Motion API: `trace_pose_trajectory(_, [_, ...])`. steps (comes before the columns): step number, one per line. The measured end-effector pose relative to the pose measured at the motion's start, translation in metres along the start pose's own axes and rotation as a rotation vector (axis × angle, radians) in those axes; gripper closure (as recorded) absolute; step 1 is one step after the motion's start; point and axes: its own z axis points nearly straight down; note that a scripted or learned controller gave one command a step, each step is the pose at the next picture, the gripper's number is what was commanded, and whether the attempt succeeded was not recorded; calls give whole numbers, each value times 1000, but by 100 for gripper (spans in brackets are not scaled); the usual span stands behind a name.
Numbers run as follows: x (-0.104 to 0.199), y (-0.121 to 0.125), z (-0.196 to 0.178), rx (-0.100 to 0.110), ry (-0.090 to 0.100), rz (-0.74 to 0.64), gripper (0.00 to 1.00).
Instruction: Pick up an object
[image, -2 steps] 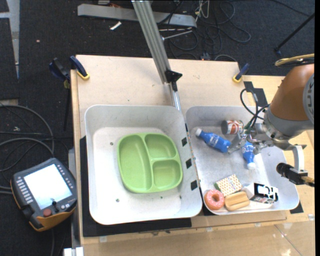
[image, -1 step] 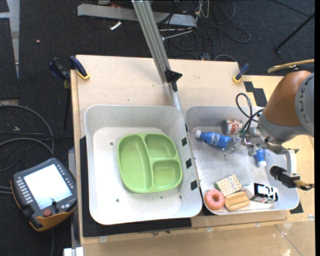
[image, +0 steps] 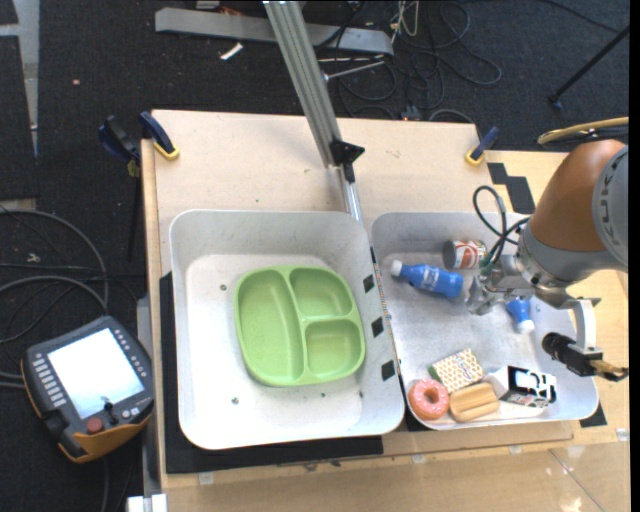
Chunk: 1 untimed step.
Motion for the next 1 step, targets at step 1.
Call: trace_pose_trajectory(1, [2, 5, -43, -3, -1, -3, 100])
